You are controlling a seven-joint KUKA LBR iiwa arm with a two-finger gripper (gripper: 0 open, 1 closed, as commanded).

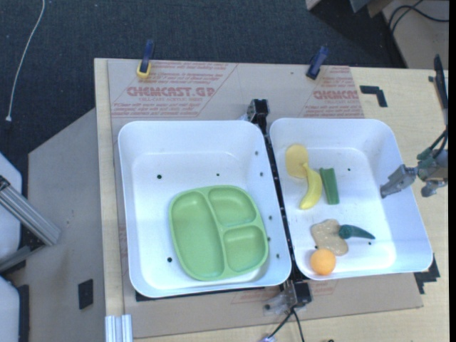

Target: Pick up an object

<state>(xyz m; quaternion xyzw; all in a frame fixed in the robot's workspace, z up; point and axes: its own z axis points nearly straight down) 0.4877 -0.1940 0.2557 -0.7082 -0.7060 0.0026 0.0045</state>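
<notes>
The right bin [399, 140] holds several small items. A yellow banana [311, 189] lies next to a green block [329, 185], with a yellow rounded piece [296, 158] just above them. Nearer the front are a beige lumpy piece [328, 236], a dark teal pepper-like item [355, 231] and an orange ball [323, 262]. My gripper [410, 182] hovers over the right bin's right rim, well to the right of the green block and apart from every item. Nothing is seen held in it.
The left bin [142, 164] contains a green divided plate [214, 231]. A black clamp [258, 110] sits at the back between the bins. Blue clips [317, 62] pin the cardboard sheet at the rear edge.
</notes>
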